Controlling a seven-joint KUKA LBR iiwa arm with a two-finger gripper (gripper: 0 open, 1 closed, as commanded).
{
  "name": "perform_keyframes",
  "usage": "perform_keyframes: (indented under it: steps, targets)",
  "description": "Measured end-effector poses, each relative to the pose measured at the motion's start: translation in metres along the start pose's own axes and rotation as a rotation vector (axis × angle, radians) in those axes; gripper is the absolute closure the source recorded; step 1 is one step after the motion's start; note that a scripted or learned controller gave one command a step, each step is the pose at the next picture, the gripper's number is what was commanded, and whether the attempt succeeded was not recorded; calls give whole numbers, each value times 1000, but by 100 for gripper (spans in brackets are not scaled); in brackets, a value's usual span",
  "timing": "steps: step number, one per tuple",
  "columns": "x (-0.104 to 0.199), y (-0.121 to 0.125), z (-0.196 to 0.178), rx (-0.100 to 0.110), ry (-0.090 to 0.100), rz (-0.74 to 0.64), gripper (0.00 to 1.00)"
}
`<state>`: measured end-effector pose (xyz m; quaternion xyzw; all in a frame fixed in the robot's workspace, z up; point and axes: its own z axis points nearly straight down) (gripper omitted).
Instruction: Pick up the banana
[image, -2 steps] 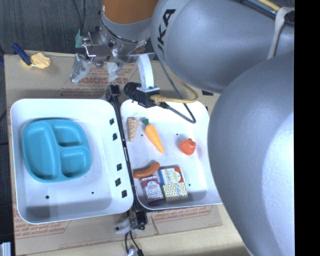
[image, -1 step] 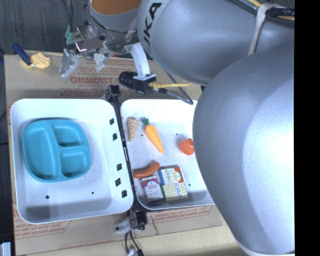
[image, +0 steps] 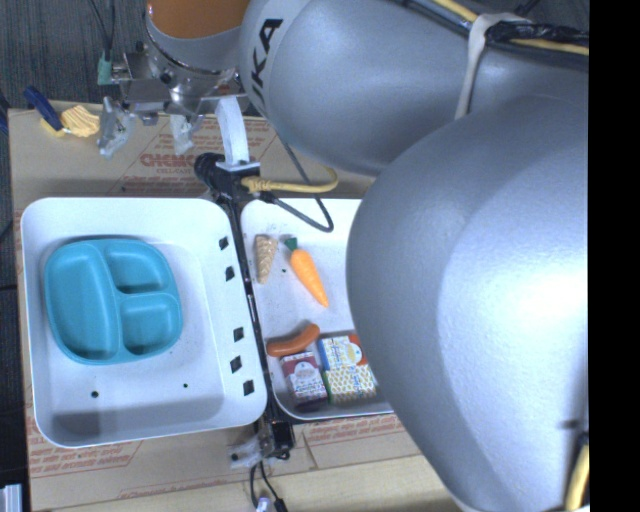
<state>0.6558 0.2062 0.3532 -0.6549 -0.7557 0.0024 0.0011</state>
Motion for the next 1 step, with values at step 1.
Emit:
perform_keyframes:
  steps: [1]
  targets:
    - [-12,-2,8,2,0,548,0]
